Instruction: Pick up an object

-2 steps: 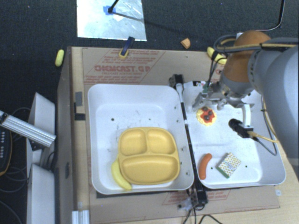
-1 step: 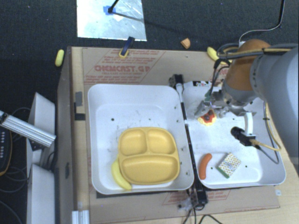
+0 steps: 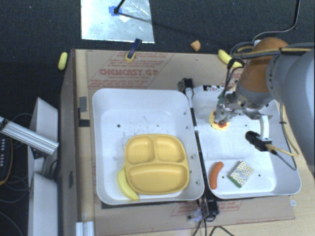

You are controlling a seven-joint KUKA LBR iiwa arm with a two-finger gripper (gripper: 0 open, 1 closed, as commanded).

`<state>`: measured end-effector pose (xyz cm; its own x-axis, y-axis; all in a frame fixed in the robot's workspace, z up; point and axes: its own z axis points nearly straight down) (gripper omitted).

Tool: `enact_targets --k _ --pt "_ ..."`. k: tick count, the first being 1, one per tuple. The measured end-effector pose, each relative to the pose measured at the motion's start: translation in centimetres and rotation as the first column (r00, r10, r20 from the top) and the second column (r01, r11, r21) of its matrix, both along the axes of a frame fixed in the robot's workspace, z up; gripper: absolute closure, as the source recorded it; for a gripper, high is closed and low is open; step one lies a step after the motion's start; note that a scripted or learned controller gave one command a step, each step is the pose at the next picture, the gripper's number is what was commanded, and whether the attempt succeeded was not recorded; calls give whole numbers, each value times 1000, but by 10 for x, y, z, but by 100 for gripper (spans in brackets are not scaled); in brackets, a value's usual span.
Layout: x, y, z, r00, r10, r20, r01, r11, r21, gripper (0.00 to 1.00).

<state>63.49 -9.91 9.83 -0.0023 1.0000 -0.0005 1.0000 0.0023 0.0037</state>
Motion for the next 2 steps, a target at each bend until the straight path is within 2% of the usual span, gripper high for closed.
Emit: enact_targets --k 1,2 --pt "1 0 1 1000 1 6 -1 1000 -1 0" --pt "2 -7 -14 1000 -1 -2 1 1000 0 0"
